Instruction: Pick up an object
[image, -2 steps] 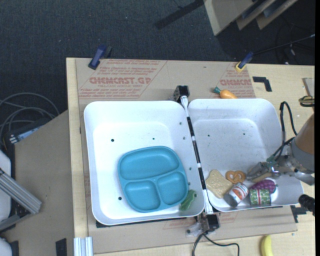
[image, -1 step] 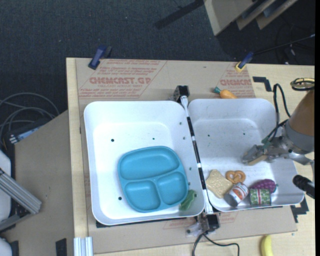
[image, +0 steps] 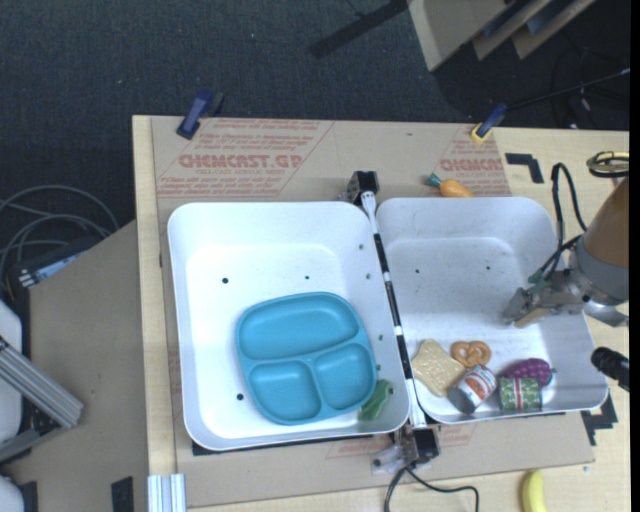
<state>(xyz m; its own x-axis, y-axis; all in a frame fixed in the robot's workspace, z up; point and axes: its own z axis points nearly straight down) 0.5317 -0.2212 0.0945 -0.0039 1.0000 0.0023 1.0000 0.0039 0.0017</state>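
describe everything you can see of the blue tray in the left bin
The blue tray is a light blue divided dish with rounded corners and what looks like matte plastic. It has one long compartment along the far side and two smaller ones nearer the camera. It lies flat, turned slightly askew, on the floor of the left bin. A small green item sits against its near right corner.

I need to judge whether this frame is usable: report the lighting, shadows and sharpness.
Camera view: lighting is even and soft, with no harsh glare on the white bins; the blue tray casts only a faint shadow; the gripper throws a soft shadow on the right bin's floor; small items such as the pretzel look slightly soft; the dark floor loses detail.
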